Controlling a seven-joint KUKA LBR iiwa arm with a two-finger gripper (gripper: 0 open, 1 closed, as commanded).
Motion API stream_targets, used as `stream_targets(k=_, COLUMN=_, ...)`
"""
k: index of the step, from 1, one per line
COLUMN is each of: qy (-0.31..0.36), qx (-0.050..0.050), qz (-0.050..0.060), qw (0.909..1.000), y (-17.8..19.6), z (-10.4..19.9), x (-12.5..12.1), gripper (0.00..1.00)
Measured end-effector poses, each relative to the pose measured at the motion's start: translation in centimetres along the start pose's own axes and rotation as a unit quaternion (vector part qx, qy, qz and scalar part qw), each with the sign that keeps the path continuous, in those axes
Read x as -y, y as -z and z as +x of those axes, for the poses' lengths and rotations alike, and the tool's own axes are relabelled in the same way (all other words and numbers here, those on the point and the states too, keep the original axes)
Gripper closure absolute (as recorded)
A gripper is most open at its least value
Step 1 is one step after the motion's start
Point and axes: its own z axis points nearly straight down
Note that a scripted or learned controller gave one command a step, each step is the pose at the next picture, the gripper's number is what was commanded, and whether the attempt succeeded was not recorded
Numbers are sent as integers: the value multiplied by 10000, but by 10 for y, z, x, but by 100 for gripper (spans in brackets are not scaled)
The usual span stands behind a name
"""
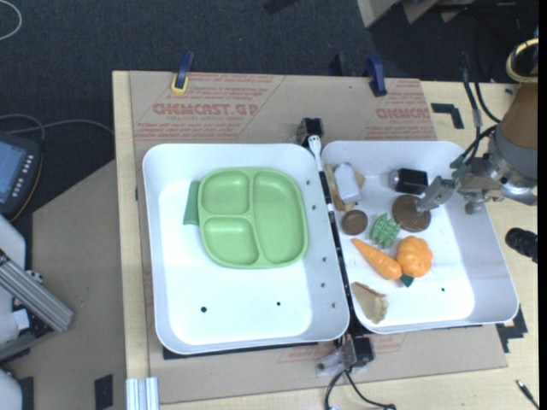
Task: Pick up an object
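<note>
Carrot (377, 259) lies diagonally, tip pointing upper-left.

Bins (171, 254) white; plate (253, 217) pale green, on a darker green piece (191, 203). Carrot (377, 259) and pepper (414, 255) orange, disc (411, 213) brown, knobbly toy (385, 230) green, block (411, 178) black. Bench (137, 109) tan with red lettering; clamps (181, 73) blue and yellow.

Count: 2 white bins (171, 229) (479, 254). Left bin: 1 green divided plate (253, 216). Right bin: 1 carrot (377, 259), 1 orange pepper (414, 255), 1 green veg (385, 230), 2 brown round pieces (354, 222) (410, 216), 1 black block (411, 178), 1 white bottle (346, 180), 1 tan wedge (370, 301).
</note>
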Motion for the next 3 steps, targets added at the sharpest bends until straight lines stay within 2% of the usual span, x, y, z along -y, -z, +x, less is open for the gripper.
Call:
stream_targets(k=1, qy=15, qx=15, qz=-69, qw=10000, y=7, z=0, x=-3, gripper=0)
stream_targets(k=3, qy=14, qx=3, qz=-43, qw=10000, y=-102, z=-8, x=-1, gripper=0)
